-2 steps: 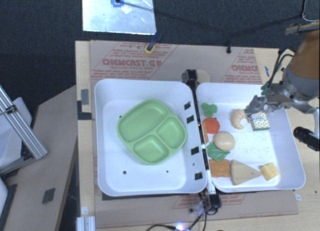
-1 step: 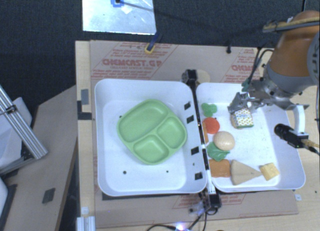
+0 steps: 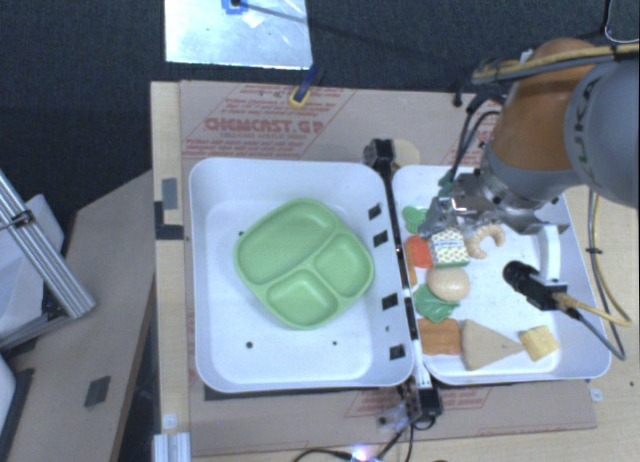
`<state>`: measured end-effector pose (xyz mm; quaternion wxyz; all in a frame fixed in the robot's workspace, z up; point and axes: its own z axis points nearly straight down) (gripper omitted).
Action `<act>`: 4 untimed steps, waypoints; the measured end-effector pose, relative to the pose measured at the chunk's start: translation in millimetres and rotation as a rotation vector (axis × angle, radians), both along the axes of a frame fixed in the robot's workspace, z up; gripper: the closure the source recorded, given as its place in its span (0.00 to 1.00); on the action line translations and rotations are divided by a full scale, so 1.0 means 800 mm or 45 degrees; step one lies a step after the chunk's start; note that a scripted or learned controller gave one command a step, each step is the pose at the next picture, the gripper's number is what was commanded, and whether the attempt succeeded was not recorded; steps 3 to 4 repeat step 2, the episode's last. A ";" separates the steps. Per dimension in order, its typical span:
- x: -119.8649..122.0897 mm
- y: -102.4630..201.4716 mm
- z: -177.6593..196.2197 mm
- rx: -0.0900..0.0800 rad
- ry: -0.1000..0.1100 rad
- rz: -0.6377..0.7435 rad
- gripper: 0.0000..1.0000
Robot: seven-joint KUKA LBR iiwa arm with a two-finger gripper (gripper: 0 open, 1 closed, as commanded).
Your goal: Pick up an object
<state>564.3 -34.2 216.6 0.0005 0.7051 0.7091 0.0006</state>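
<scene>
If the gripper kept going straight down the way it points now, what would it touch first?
Most likely the small patterned block, which lies right under the gripper in the right bin, with a red piece beside it. Depth is hard to judge from this slanted view.

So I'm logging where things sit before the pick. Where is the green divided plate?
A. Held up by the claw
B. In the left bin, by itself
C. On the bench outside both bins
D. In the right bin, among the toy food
B: the green plate lies flat in the left bin, while the toy food crowds the right bin.
</scene>
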 end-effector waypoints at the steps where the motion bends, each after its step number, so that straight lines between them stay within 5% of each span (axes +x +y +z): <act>1: 0.005 0.007 0.020 0.000 0.001 0.000 1.00; 4: -0.001 -0.003 0.009 -0.001 0.000 -0.006 1.00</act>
